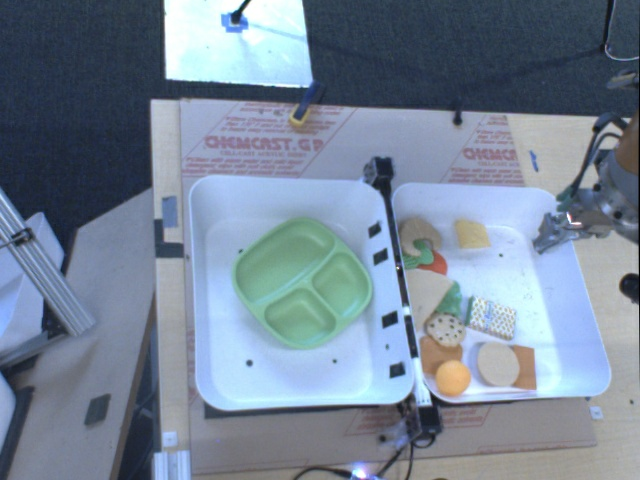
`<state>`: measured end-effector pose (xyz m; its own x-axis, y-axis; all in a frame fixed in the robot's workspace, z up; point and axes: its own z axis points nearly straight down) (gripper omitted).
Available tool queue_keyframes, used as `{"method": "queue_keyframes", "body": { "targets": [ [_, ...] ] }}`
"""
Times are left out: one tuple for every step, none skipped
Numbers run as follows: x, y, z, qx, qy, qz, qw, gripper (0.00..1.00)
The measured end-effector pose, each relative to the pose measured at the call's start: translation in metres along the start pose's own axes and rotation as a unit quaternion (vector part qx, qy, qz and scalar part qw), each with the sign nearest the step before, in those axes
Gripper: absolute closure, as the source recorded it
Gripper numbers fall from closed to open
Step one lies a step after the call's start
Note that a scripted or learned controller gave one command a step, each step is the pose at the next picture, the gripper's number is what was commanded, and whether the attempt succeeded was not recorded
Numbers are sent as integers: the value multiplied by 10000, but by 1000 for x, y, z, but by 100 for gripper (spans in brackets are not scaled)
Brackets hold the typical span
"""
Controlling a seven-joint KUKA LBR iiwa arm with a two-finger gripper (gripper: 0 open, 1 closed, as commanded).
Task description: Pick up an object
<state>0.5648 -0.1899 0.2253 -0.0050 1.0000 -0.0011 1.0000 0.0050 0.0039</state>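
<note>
The right bin (560,298) holds several toy food pieces along its left side: a yellow block (472,234), a tan and red piece (422,243), a chocolate-chip cookie (444,329), a patterned cracker (492,318), an orange ball (453,377) and a round beige disc (497,365) on an orange slab. My gripper (557,230) hangs at the right bin's upper right rim, above and well right of the food. Nothing shows between its fingers.
The left bin (215,268) holds a green divided tray (302,282). A black divider with clips (392,278) runs between the bins. A yellow and blue object (304,106) lies on the board behind the bins.
</note>
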Motion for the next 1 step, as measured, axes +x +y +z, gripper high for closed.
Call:
{"method": "queue_keyframes", "body": {
  "targets": [
    [50,6,9,9,7,-13,10000,100]
  ]
}}
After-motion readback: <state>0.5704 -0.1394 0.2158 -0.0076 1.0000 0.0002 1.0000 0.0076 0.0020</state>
